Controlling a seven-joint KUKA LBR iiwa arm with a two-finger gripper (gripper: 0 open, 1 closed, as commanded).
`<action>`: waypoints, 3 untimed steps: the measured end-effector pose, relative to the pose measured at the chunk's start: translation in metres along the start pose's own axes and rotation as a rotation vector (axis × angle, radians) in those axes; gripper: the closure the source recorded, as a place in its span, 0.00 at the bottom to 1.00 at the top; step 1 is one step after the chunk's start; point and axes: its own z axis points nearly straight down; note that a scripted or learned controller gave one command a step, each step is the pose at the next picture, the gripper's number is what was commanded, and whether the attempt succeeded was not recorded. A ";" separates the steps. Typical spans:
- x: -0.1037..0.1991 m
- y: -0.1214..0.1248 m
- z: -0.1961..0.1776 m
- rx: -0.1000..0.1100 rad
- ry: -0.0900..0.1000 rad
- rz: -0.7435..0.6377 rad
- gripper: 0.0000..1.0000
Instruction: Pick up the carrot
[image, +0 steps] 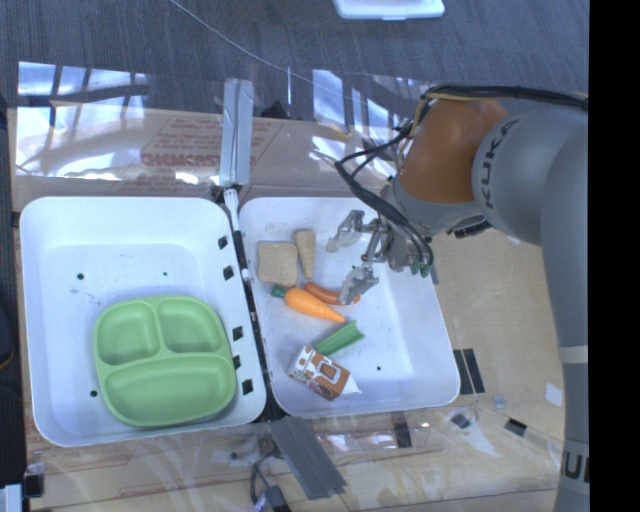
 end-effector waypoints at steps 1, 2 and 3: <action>-0.013 0.063 0.043 0.003 -0.017 -0.022 0.00; -0.015 0.064 0.030 0.004 -0.023 -0.028 1.00; 0.058 0.071 0.047 0.004 -0.008 -0.305 1.00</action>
